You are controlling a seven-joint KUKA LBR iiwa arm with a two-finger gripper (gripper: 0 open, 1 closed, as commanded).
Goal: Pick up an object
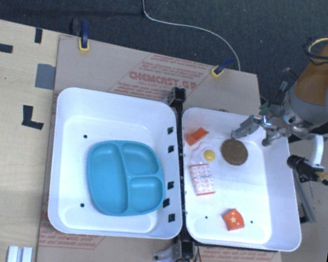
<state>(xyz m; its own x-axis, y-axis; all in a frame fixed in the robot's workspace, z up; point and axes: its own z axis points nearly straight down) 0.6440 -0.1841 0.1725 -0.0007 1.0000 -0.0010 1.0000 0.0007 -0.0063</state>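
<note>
The pincer [256,131] hangs over the right bin [277,196] near its twelve o'clock rim, its two fingers spread apart with nothing between them. Just below it, toward seven o'clock, lies a brown disc [234,152], perhaps a cookie, with a small yellow ball [209,155], an orange piece [196,135], a printed packet [201,179] and a red block [233,220] nearby. The left bin [76,119] holds a blue divided plate [126,177].

Open fingers [256,130] hover just above brown disc [234,152].
</note>
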